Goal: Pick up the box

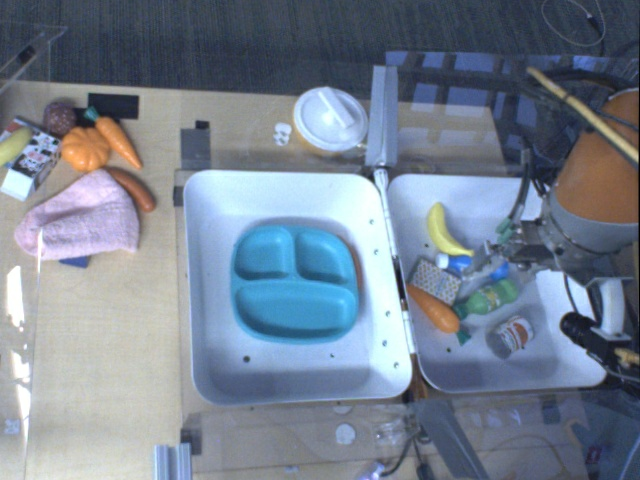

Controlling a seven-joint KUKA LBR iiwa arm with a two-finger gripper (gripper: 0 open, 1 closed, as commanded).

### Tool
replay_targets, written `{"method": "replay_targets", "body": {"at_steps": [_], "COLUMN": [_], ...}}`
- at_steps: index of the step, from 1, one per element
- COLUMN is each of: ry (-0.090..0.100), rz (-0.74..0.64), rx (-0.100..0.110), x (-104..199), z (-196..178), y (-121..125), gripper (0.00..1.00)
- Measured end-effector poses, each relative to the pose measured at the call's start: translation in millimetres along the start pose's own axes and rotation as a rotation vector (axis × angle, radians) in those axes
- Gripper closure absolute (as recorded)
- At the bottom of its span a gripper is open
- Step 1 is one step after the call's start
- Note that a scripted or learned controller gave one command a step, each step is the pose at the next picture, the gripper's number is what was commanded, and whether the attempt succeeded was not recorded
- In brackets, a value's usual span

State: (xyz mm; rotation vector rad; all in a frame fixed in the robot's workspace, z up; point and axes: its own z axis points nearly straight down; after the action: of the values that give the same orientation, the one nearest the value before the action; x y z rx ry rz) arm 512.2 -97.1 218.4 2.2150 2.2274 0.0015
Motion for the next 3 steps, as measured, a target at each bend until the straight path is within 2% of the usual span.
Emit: {"method": "replay_targets", "body": {"at_steps": [1, 2, 3], "ry": [0.0, 0.001, -0.008], "rz": [-0.217, -0.02, -0.018], "rx": [0.0, -0.022, -0.035], "x": [1, 8, 3], "z": [100, 123, 110], "y": [43, 29, 32], "gripper": [0.0, 0.0, 1.0]}}
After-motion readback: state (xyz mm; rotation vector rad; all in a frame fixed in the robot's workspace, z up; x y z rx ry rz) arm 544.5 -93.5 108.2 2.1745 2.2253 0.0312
